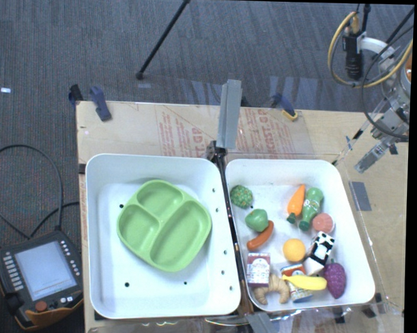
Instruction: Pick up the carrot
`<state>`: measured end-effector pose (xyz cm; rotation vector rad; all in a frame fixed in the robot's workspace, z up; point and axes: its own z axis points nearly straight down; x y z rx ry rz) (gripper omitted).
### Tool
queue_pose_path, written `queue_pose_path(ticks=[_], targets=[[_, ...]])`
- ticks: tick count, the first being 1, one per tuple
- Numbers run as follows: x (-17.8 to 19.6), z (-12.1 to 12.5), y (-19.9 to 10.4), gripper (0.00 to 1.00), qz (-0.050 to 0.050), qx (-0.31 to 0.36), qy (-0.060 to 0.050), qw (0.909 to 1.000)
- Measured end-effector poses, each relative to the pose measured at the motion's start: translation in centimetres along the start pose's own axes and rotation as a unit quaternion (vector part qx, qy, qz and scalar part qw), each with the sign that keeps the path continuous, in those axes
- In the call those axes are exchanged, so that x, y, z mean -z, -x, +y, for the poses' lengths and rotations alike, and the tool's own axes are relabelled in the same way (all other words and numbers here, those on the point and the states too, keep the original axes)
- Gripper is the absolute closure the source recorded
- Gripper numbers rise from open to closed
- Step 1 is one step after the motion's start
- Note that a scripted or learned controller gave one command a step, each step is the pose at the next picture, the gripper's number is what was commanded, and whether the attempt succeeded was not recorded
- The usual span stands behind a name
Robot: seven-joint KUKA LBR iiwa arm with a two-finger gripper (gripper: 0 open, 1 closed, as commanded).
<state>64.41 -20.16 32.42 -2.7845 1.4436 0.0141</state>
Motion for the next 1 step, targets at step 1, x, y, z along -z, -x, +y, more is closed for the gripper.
queue_pose_path(ticks=[1], targets=[[1.13, -0.11, 0.05, 1.00, -0.001, -0.002, -0.002, 1.0000]])
